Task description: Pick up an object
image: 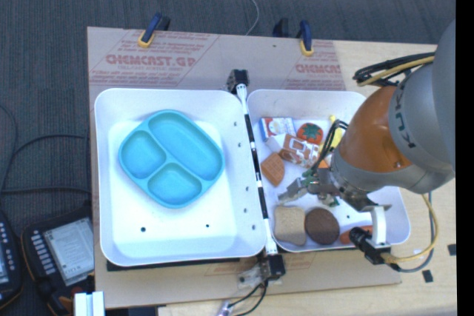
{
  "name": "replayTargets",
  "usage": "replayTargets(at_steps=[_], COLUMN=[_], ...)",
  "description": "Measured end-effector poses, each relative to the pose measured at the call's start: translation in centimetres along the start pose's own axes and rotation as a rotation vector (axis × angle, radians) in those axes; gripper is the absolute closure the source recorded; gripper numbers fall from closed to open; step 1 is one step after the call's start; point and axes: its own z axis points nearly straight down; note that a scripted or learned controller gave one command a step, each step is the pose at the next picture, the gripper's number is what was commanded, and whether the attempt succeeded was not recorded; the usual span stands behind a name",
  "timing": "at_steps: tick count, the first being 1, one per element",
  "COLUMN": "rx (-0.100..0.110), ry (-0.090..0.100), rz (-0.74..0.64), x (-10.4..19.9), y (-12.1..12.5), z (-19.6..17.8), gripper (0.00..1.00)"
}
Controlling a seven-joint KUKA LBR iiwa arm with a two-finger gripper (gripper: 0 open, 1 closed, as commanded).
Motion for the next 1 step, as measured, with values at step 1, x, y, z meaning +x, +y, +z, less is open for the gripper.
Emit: replayTargets(at_steps=[1], rx=[0.001], ry=[0.001], rz=[0.000], x=[0.03], y=[0.04], z=[-0.94], gripper=[1.00])
